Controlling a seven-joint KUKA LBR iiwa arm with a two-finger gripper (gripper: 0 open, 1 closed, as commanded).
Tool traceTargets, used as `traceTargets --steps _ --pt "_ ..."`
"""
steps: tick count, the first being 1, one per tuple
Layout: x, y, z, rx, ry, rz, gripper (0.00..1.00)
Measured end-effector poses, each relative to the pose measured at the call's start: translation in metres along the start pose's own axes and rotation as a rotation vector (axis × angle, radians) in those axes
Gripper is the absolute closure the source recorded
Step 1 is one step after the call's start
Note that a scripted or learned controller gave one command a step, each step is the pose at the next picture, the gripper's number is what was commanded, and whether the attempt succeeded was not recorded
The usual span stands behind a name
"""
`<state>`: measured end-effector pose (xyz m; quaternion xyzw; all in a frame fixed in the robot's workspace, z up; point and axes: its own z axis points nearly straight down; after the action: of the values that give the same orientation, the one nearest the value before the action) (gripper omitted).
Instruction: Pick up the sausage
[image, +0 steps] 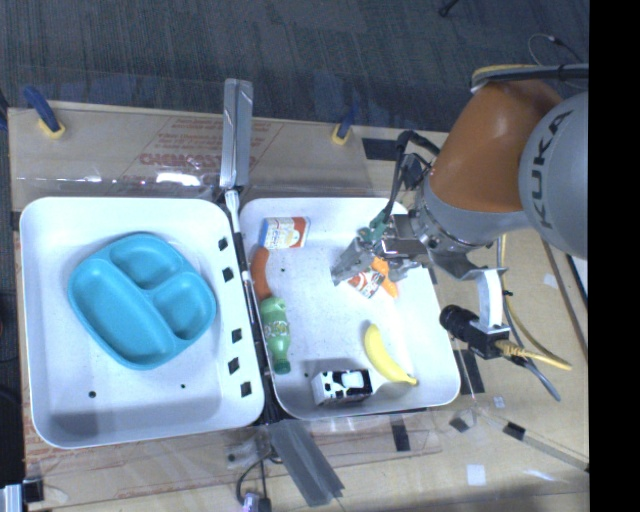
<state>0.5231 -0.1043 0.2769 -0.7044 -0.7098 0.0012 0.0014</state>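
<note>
The sausage (260, 272), reddish-brown and slim, lies in the right bin (420, 395) along its left wall, running roughly top to bottom. Just below it, end to end against the same wall, lies a green bottle (277, 335). Just above and to the right of the sausage sits a small carton (284, 233) with a red and white label, near the bin's top left corner. A black and white carton (343, 384) rests near the bin's front edge, and a yellow banana (385, 355) lies beside it to the right, curving toward the front right corner.

The gripper (360, 262) hangs over the upper right part of the same bin, well apart from the sausage. Under its tip is a small packet (375, 281) in orange and white; whether the packet is touched cannot be told. Whether the gripper is spread or pressed together cannot be told, and nothing is seen held in it. The arm (500, 150), grey with an orange band, enters from the right.

The left bin (60, 400) holds a blue divided plate (142, 298) with three compartments, lying left of centre. A grey bar (236, 130) rises from the seam between the two bins at the back.
</note>
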Motion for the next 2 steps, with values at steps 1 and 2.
traceTargets --steps 1,2 --pt "0.072 0.019 0.087 0.001 -0.001 -0.14 0.0" --pt "-0.001 0.051 0.144 -0.001 -0.001 -0.067 0.0"
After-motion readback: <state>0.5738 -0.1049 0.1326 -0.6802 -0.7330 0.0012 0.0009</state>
